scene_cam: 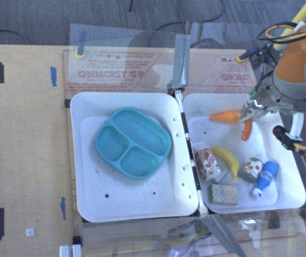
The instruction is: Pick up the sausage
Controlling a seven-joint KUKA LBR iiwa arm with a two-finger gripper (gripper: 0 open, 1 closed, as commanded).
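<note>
I see my claw (251,110) low in the right bin (297,194), beside the carrot (225,117). The sausage (246,130) lies just under it. I cannot tell its opening.

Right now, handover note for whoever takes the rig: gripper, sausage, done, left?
Gripper: over the far side of the right bin; finger state unreadable. 
Sausage: small orange-red piece just below the gripper, apparently on the bin floor, beside the carrot. Contact unclear. 
Also in that bin: banana, blue bottle. 
Teal plate is in the left bin. 
Done: arm is at the sausage. 
Left: confirm a grip, then lift.
</note>
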